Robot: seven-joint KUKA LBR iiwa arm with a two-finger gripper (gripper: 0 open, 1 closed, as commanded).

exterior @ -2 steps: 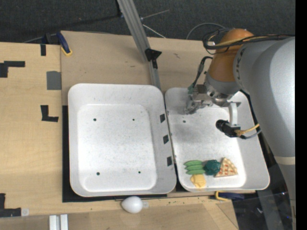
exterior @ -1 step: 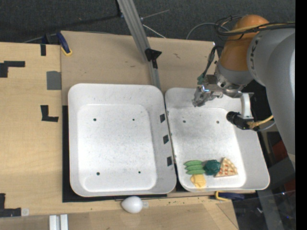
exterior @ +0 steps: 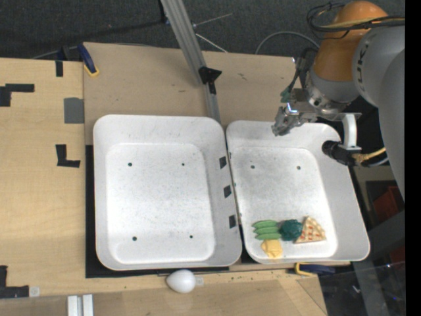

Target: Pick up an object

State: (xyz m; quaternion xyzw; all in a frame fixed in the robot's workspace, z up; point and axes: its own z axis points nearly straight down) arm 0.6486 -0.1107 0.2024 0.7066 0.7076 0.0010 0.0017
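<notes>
Pale wooden counter [exterior: 39,196] with two shallow white plastic bins, dark floor behind.

The left bin [exterior: 158,127] and right bin [exterior: 342,196] sit side by side. The claw [exterior: 284,125] hangs over the right bin's far rim; whether it is wide or narrow I cannot tell. Well apart from it, in that bin's near corner, lie a green ridged toy [exterior: 266,228], a dark green lump [exterior: 289,228], a yellow piece [exterior: 272,247] and an orange wedge [exterior: 310,231]. A white egg-shaped object [exterior: 181,281] rests on the counter's near edge.
</notes>
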